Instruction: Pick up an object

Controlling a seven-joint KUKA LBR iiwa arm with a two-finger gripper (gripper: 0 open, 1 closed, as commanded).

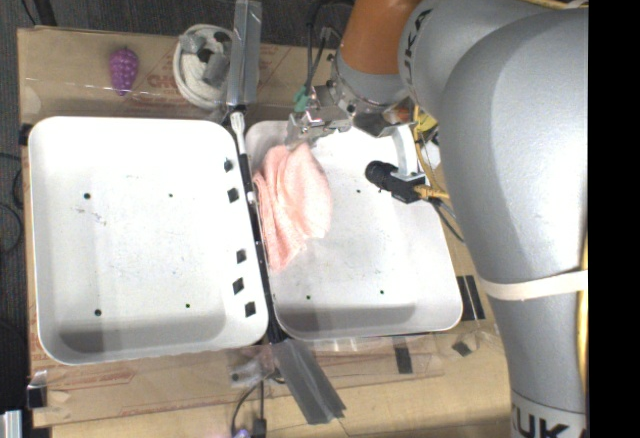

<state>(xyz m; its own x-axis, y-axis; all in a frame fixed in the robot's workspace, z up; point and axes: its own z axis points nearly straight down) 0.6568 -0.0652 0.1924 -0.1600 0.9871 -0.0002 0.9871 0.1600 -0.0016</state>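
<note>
Two white bins are sitting side by side on the bench: the left bin (130, 236) and the right bin (370, 266). One grey arm (500, 126) is reaching over the right one. A pink cloth (292, 201) is hanging at the right bin's upper left, its top pinched between the closed fingers of the gripper (305, 131). A purple object (123, 69) is lying on the bench beyond the bins.
</note>
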